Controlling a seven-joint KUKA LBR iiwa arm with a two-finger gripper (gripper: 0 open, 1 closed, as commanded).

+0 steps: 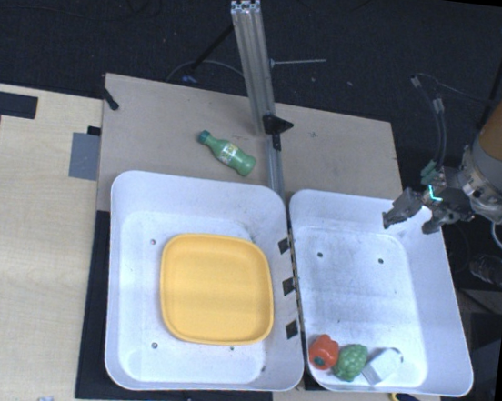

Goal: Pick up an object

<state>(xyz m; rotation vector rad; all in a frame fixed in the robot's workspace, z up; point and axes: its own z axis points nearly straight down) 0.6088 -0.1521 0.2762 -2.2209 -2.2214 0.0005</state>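
Toys are seen lower right: red piece (324,351), green piece (351,361), white block (382,365). At upper right, the jaws (420,215) are held spread and unladen over the right bin (435,265) rim.

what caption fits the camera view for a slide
End effector open above the right bin's far rim; red, green and white items cluster in its near corner; yellow plate in left bin.

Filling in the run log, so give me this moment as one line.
gripper: over right white bin's far edge, fingers open, holding nothing | red toy, green toy: right bin near corner | yellow square plate: left bin
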